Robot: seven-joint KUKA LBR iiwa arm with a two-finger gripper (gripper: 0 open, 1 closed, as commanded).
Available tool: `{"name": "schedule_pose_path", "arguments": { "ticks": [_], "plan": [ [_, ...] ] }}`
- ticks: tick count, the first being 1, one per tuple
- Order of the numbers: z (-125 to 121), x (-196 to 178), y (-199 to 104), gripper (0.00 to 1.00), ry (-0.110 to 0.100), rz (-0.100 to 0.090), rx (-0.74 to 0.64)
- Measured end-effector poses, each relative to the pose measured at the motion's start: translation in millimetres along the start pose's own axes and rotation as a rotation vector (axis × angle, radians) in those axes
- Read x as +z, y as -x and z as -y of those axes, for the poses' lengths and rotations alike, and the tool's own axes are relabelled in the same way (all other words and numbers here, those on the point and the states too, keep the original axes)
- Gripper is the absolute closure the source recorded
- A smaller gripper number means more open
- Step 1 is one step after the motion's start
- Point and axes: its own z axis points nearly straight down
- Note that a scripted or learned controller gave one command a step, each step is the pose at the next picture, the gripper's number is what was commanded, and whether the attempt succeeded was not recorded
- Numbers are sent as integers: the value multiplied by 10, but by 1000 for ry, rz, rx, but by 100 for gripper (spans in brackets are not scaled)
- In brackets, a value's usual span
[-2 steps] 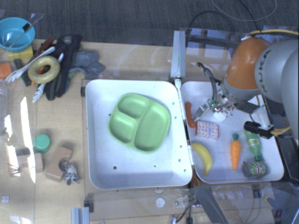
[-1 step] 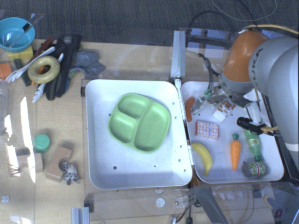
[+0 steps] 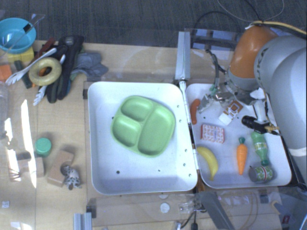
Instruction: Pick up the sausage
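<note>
The slim reddish-orange sausage (image 3: 194, 110) lies upright along the left wall of the right shallow white bin (image 3: 283, 176), at about ten o'clock within it. The metal two-finger gripper (image 3: 214, 96) hangs just to its two o'clock, near but apart; whether it is open or closed I cannot tell. A red-and-white checked packet (image 3: 212, 133) sits at the sausage's four o'clock, a yellow banana (image 3: 209, 160) at six. A green divided plate (image 3: 143, 125) rests in the left bin (image 3: 103, 176).
</note>
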Motion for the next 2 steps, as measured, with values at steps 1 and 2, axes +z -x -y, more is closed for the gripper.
{"name": "schedule_pose_path", "arguments": {
  "ticks": [1, 2],
  "plan": [
    [1114, -2, -325, 0, 19, 0, -145],
    [626, -1, -227, 0, 19, -1, -43]
  ]
}}
